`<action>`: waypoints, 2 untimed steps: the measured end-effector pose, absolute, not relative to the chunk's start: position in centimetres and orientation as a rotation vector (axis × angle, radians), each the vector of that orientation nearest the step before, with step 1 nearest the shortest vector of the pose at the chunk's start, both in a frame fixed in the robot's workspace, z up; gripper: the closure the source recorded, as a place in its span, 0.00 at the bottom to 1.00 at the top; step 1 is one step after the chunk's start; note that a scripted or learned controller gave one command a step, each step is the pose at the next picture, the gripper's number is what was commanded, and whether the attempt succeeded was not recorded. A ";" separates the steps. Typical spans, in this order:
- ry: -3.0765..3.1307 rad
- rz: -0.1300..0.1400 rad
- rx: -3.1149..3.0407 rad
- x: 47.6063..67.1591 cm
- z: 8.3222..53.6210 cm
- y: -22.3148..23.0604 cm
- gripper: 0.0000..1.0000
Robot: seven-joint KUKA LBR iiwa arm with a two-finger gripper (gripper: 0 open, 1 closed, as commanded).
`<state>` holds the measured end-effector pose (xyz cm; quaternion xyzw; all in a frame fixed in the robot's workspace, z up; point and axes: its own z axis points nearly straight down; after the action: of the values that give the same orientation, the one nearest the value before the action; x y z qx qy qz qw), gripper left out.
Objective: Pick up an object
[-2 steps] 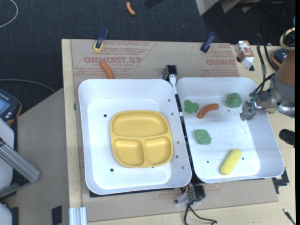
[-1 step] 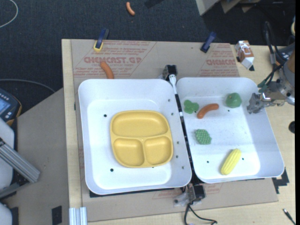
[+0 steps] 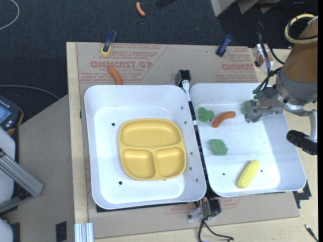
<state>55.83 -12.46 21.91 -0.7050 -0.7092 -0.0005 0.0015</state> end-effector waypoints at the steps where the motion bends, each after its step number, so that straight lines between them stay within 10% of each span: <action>1: -2.230 -0.005 -2.212 56.3 22.9 -6.4 1.00; 2: -2.227 -0.002 -2.212 56.2 23.0 -0.7 1.00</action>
<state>56.21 -0.75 22.96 -0.7047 -0.7095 -0.0007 0.0015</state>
